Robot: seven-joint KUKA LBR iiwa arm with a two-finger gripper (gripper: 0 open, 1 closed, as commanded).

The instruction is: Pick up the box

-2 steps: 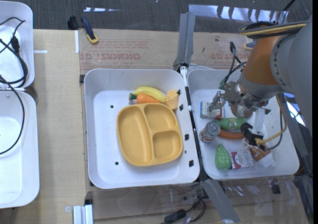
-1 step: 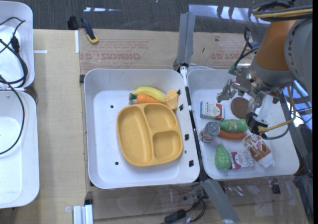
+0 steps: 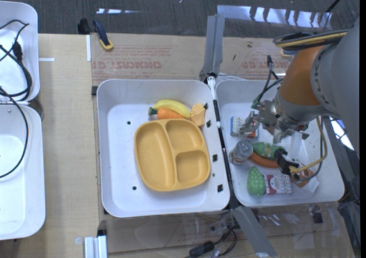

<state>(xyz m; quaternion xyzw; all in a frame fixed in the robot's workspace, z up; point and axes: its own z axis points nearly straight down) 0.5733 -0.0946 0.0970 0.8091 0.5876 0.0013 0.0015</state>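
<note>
the main risk is a grab of the wrong thing: the right shallow white plastic bin [image 3: 337, 189] is crowded, and the small flat box with red and white print [image 3: 278, 184] lies hard against a bumpy green toy fruit [image 3: 255, 181], with a long orange and green toy vegetable [image 3: 264, 154] just behind it. the jaws could close on a neighbour or nudge the box aside. lying flat, it also offers little edge to grip. the grey arm's jaws [image 3: 269, 126] hover behind the box, above a white and blue packet [image 3: 236, 126]; how far open they are, i cannot tell. nothing is seen held in them.
</note>
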